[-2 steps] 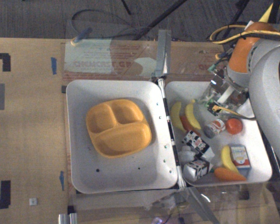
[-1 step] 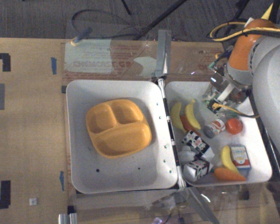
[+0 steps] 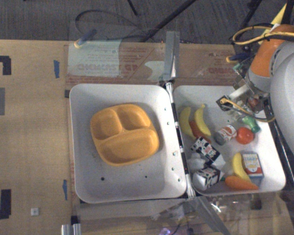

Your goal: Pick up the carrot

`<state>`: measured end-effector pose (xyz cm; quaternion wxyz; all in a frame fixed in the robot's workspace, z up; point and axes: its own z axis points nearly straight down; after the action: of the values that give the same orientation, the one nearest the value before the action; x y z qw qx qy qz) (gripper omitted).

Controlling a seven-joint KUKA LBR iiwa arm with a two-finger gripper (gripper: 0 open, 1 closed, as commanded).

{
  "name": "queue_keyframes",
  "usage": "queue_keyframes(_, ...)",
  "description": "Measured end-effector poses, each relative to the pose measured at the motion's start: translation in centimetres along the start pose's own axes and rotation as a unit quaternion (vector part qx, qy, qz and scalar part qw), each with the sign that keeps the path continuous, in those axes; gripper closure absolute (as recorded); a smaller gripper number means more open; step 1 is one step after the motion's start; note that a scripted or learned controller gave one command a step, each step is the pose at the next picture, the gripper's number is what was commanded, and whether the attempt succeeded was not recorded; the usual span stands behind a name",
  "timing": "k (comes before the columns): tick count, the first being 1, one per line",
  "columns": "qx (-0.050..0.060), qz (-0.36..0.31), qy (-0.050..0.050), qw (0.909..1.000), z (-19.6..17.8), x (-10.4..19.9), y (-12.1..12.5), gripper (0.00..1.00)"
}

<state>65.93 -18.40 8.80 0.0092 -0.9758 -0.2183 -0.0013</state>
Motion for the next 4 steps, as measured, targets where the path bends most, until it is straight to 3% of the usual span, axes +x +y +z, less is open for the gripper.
queue_keyframes(1, -0.007, 0.113, -0.002, 0.9935, 0.3, -1.1, -4.3, 1.00)
queue_keyframes(2, -0.009, 0.021, -0.003, 0.9997, 0.1, -12.3, -4.1, 1.00)
queue_keyframes(3, -0.003, 0.072, -0.001, 0.9974, 0.2, -5.2, 1.1, 1.00)
queue_keyframes(4, -0.009, 0.118, -0.002, 0.9930, 0.2, -2.8, 1.4, 1.00)
